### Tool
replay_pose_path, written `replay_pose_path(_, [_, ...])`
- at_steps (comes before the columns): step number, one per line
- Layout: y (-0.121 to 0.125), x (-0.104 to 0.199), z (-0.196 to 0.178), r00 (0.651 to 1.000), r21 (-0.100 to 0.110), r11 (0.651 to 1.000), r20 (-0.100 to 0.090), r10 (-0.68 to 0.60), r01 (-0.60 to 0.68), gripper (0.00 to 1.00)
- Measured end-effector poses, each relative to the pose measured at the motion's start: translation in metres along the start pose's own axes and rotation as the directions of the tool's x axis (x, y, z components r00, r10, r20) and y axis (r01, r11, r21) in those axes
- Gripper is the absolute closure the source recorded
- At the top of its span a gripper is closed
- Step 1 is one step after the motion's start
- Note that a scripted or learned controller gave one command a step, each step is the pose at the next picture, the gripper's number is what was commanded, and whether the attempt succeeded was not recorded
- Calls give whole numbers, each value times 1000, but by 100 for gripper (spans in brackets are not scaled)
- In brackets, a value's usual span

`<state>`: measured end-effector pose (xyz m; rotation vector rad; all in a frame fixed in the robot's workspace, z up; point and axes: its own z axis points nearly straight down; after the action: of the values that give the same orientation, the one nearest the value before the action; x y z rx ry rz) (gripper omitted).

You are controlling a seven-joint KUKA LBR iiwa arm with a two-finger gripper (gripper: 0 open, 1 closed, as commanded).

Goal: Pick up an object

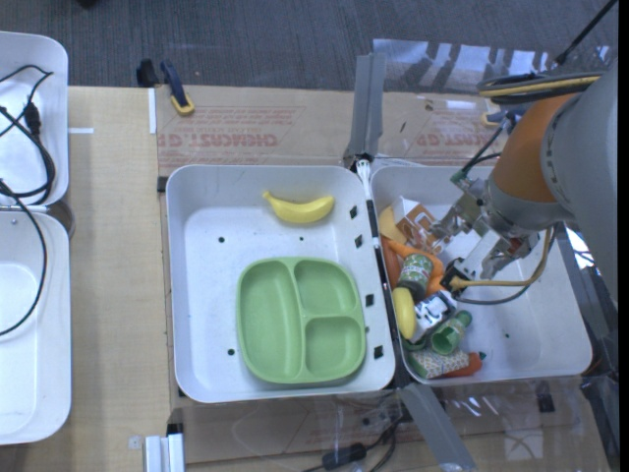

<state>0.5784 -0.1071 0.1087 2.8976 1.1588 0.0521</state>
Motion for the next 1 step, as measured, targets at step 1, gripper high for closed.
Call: replay_pose_path(1, [38,-14,-81,999,32,999,28,35,-36,0])
